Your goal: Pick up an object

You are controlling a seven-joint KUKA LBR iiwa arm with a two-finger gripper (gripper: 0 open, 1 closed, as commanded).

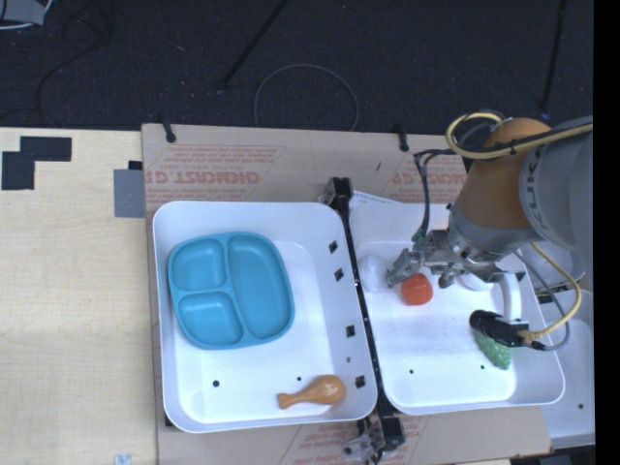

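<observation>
My gripper (422, 275) hangs over the upper middle of the right bin (441, 386), its grey fingers (396, 272) spread apart. A small red round object (417, 291) lies on the bin floor just below and between the fingertips. I cannot tell whether they touch it. A green object (498, 355) rests near the right wall of the same bin. In the left bin (194, 395) are a blue divided plate (231, 290) and a tan drumstick-shaped toy (313, 393) near the front wall.
The divider (354, 289) between the two bins runs just left of the gripper. The arm's orange band (499, 187) and grey body cover the right bin's upper right corner. Cardboard (242, 168) lies under both bins.
</observation>
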